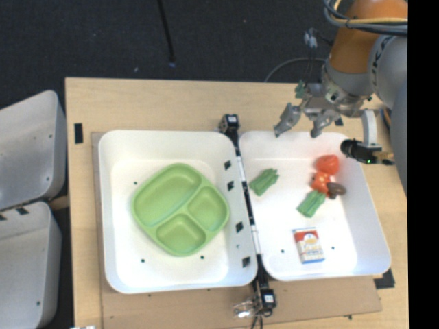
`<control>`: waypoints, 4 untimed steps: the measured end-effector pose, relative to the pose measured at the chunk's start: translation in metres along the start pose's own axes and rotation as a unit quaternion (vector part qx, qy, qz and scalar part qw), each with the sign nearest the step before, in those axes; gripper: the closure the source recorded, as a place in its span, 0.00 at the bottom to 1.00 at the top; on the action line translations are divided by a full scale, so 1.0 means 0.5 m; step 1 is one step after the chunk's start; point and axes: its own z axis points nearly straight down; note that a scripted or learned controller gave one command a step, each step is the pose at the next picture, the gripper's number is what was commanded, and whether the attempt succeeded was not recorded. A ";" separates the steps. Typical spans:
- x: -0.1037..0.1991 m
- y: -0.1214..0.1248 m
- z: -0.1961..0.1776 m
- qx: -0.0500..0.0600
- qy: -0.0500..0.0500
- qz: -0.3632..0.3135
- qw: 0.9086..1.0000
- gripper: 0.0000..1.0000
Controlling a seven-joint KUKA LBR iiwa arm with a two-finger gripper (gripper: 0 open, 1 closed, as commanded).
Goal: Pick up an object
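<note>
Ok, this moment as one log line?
tool open, above right bin far edge | holding nothing | red item, box untouched

Looking smooth and a bit shiny, like plastic: the two white bins (113, 184), the green plate (180, 209) with three hollows. Showing pale wood grain, flat and dull: the bench (171, 91). Gleaming glossy orange on the arm's band (360, 29), with dull grey metal at the gripper (302, 125). Looking like printed card: the little box (309, 245). Shining softly like toy plastic: the red pieces (325, 171) and the green pieces (264, 181).
</note>
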 end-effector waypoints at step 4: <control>-0.002 -0.034 0.268 -0.005 -0.001 0.003 1.000 0.00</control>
